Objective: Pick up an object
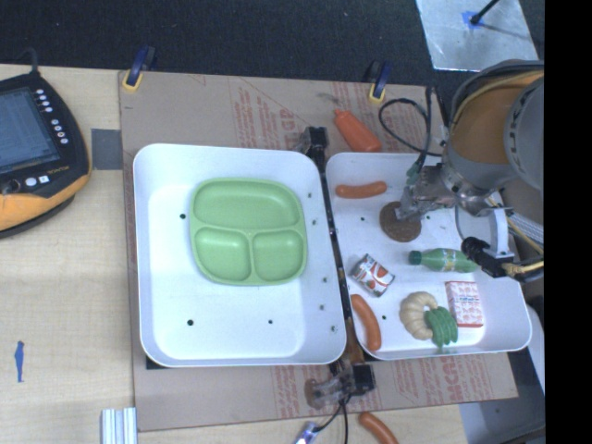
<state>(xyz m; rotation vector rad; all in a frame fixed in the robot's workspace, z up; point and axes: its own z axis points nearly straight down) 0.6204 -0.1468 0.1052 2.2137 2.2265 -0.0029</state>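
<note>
Reaching in from the right, the grey arm [504, 118] with its orange band hangs over the far part of the right bin [518, 336]. Its gripper [413, 203] is down at a brown round disc [400, 222] that lies on the bin floor, and the metal of the tool covers the disc's far right edge. Whether the tool is open, closed or gripping the disc cannot be told from this slanted view, since its tip merges with the disc.

Left of the gripper, near the bin's far wall, lies a sausage [360, 190]. Just right of the disc and a little nearer is a green bottle [447, 261] on its side, cap pointing left. Nearer still, by the left wall, sits a small red and white carton [374, 275], tilted, and a second sausage [366, 322] lies along that wall toward the near corner. A tan bread roll [418, 312] rests at the near side with a green leafy toy [442, 326] touching its right edge. A red and white packet [464, 303] lies flat just right of them.

In the left bin [153, 248] a green divided plate [249, 229] sits toward the far side. On the bench beyond the bins lies an orange carrot [355, 130], and a control pad [35, 151] rests at the far left.
</note>
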